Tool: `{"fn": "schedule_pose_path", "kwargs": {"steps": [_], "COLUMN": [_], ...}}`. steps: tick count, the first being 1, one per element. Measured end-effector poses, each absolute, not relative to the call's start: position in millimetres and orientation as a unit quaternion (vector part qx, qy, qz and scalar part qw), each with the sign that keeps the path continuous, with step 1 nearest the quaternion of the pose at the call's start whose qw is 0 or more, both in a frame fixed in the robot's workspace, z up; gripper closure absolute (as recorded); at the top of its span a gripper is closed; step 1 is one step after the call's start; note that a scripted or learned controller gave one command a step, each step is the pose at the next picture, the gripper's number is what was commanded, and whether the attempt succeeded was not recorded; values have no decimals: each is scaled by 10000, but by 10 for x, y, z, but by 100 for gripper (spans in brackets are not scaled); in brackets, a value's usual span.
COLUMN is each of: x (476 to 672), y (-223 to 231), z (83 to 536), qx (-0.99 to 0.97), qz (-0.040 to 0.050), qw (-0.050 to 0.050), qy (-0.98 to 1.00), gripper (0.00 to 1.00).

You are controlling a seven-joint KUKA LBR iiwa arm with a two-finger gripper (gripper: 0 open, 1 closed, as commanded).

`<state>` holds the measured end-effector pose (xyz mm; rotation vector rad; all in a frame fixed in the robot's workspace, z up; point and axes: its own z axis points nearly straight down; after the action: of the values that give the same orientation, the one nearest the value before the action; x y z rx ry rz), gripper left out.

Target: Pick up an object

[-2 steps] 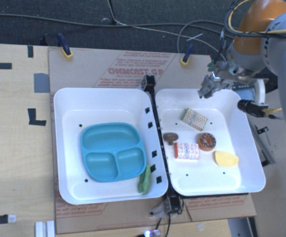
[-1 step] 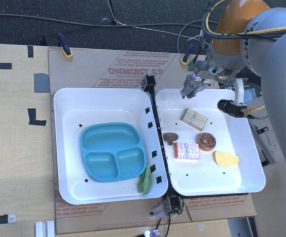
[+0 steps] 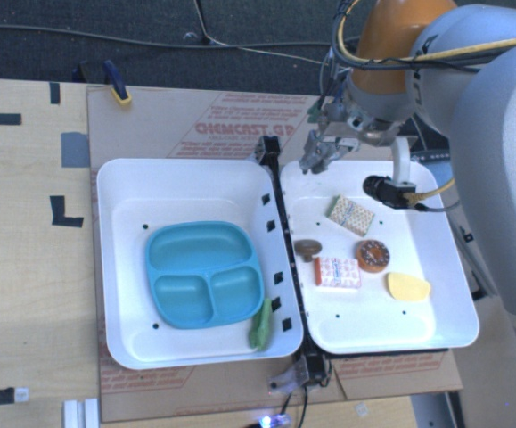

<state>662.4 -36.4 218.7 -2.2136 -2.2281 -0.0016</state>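
We see the gripper (image 3: 315, 160) poised at the right bin's (image 3: 445, 328) eleven o'clock corner, above the scattered snacks; we cannot tell its fingers' state.

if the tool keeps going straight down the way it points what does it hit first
Probably bare floor of the right bin, near its upper left corner. The tool hangs there, up and left of the cracker. Depth is hard to judge from this slant.

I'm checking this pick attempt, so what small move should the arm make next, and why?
Probably move the gripper toward the patterned square packet and lower. The gripper hangs over the right bin's far corner with nothing beneath it, and that packet lies nearest.
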Motion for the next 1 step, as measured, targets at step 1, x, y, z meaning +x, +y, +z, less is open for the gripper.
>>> {"fn": "schedule_pose_path", "kwargs": {"steps": [1], "x": [6439], "y": [172], "z": [2224], "qx": [-7052], "qz": [7], "qw": [14], "qy": [-7090], "gripper": [100]}}
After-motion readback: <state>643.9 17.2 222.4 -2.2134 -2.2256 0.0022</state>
